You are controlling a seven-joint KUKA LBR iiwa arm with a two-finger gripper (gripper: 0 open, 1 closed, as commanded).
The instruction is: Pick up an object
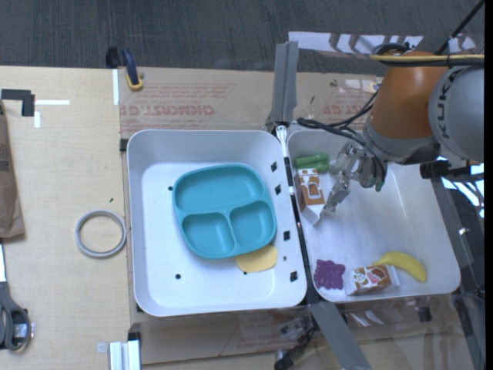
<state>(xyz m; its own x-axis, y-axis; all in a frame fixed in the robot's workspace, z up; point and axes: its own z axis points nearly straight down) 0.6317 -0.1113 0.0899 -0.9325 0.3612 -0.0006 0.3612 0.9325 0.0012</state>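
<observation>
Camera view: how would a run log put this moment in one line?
gripper: open, nothing held | over right bin, beside small carton | banana: untouched | pick: not yet done

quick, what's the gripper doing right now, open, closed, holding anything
Gripper: open, holding nothing. It hangs over the right bin, its fingertips just right of the orange-and-white carton.

The right bin (pixel 443 230) holds a green item (pixel 311 161) at its far left corner and an orange-and-white carton (pixel 310 191) just below it. Along the near edge lie purple grapes (pixel 330 274), a small carton (pixel 371 279), and a yellow banana (pixel 404 264).
</observation>
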